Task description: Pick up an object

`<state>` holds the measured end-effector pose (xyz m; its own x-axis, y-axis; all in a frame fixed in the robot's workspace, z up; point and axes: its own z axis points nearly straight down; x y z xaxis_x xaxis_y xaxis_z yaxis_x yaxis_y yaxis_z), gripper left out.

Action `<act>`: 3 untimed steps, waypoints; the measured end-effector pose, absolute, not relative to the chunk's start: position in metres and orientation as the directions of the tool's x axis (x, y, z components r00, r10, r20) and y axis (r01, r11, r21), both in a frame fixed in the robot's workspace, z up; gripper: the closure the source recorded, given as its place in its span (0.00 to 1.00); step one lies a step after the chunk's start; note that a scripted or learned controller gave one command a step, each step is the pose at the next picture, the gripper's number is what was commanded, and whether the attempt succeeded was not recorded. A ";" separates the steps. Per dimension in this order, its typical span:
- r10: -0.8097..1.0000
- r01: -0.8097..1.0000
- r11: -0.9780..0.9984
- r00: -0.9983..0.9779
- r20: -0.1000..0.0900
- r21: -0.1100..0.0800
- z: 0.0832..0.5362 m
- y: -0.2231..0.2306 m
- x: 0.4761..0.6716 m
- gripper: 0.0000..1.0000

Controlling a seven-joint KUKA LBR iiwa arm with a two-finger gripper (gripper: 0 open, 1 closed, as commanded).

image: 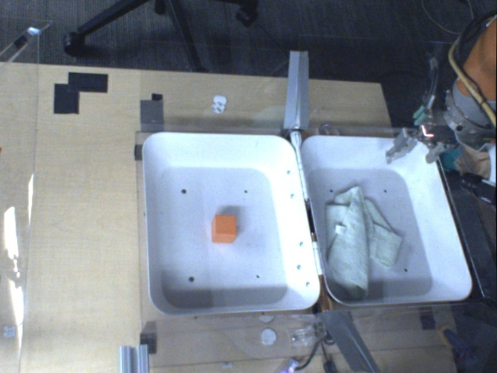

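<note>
Camera view: gripper (413,142) over right bin's (450,208) far rim, fingers spread, holding nothing. Orange cube (224,228) sits mid left bin (167,208), walls well apart. Crumpled cloth (359,239) fills right bin's centre.

One camera above, apparently slanted, takes in both bins (299,208).

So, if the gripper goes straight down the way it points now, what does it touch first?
Probably the bare floor of the right bin near its far right corner. The gripper hangs there, apart from the crumpled cloth; depth is uncertain.
</note>
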<state>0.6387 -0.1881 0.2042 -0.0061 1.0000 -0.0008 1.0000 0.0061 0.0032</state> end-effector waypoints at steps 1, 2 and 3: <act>0.998 0.998 0.055 -0.055 -0.001 0.006 0.096 -0.181 0.613 0.00; 0.997 0.997 -0.074 0.074 -0.002 0.007 0.113 -0.204 0.641 0.00; 0.998 0.998 -0.066 0.066 -0.005 0.011 0.125 -0.203 0.643 1.00</act>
<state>0.6429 -0.2031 0.1253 0.0661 0.9978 -0.0048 0.9978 -0.0661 0.0112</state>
